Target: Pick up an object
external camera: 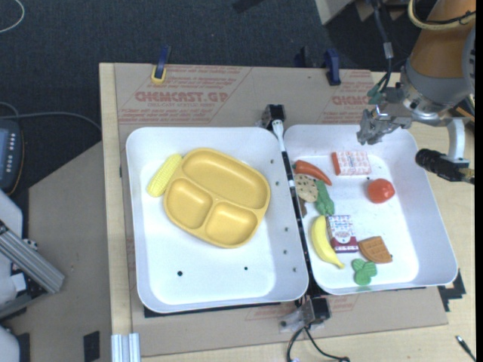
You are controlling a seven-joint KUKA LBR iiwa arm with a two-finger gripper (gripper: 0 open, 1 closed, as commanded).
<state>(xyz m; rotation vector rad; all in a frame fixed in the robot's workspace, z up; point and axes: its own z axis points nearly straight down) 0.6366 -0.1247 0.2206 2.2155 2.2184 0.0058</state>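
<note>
My gripper [371, 132] hangs over the far edge of the right bin [434, 232], above and slightly right of a red-and-white packet [351, 163]. A red tomato [380, 191] lies to the packet's lower right. A red chili [312, 171], a cookie [306, 188] and a green vegetable [324, 200] lie near the bin's left wall. Toward the front are a banana [324, 242], a small carton [343, 231], a brown toast piece [375, 250] and a green broccoli [364, 271]. Nothing shows between the fingers.
The left bin [151, 255] holds a yellow divided tray [216, 196] and a corn cob [164, 174] beside it. A black clamp [273, 116] sits at the far end of the divider between the bins. The arm's orange band [445, 21] rises at the upper right.
</note>
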